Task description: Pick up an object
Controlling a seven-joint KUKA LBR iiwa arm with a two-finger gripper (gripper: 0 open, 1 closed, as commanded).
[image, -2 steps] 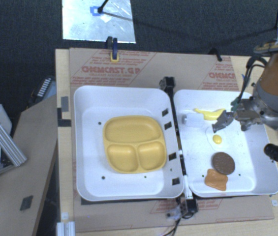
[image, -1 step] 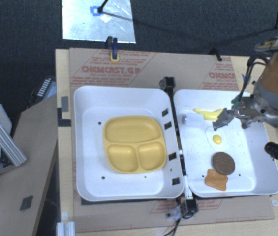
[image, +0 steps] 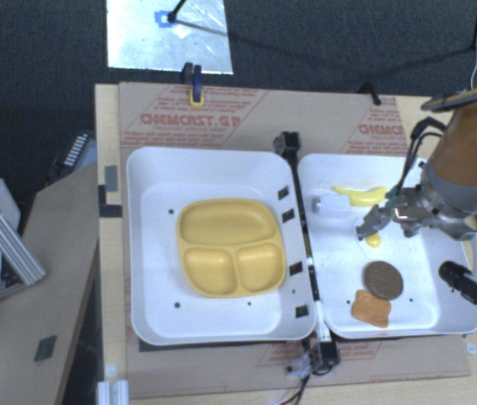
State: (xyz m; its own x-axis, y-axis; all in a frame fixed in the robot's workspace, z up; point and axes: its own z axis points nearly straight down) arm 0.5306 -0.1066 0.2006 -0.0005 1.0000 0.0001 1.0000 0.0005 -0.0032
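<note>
Right bin (image: 449, 310) has a few bits scattered: a yellow banana-shaped piece (image: 361, 194) up top with a clear, hard-to-read thing (image: 329, 206) just beside it, a small yellow blob (image: 374, 240), a round brown disc (image: 383, 279), and an orange chunk (image: 371, 309) touching the disc's lower edge. The gripper (image: 373, 224) hangs right above the blob, just below the banana piece. It's dark and blurry, so how wide it's spread is anyone's guess. Left bin (image: 149, 226) holds a smooth yellow three-section tray (image: 230, 245). The arm (image: 466, 159) is cut off at the right.
</note>
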